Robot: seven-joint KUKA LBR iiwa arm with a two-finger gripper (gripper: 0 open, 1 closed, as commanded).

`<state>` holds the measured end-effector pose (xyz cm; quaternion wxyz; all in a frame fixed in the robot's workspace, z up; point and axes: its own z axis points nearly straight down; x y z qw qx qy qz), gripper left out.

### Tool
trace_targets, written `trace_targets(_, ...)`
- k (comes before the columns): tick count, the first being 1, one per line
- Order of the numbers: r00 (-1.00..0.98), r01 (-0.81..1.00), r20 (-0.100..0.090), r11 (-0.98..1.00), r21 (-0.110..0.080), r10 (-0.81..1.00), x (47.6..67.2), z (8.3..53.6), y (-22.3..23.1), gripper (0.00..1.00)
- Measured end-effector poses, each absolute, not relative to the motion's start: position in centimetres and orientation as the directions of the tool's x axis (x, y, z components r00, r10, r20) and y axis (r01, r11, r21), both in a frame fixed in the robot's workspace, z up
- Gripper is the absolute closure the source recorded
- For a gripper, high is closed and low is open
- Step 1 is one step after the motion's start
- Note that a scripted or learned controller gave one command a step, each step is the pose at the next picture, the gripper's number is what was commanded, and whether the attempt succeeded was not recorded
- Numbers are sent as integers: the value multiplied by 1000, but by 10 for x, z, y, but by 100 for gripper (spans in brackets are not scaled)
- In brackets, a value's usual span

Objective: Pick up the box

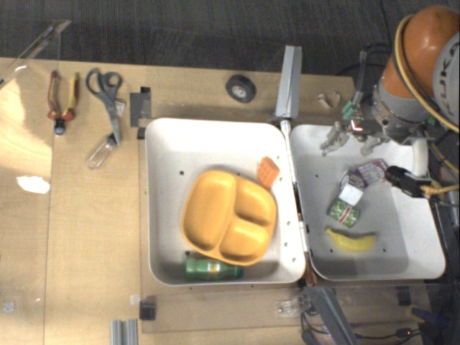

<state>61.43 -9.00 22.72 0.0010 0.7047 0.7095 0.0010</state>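
The box is a small green and white carton lying in the right bin, near its middle. My gripper hangs over the far end of that bin, above and slightly right of the box and apart from it. Its two fingers are spread open with nothing between them. The grey arm with its orange band comes in from the upper right.
A purple-silver packet touches the box's far side, and a banana lies just nearer. The left bin holds a yellow divided plate, an orange piece and a green can. Scissors, pliers and a tape roll lie on the bench.
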Motion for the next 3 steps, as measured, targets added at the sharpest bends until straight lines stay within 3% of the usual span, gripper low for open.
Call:
trace_targets(1, -91, 996, -2, 91, 6, 996, 608, 254, -136, 0)
trace_targets(2, -109, 994, -7, 109, 20, 994, 641, 103, -201, 0)
trace_targets(3, -112, 993, -14, 112, 31, 994, 644, 118, -202, 100)
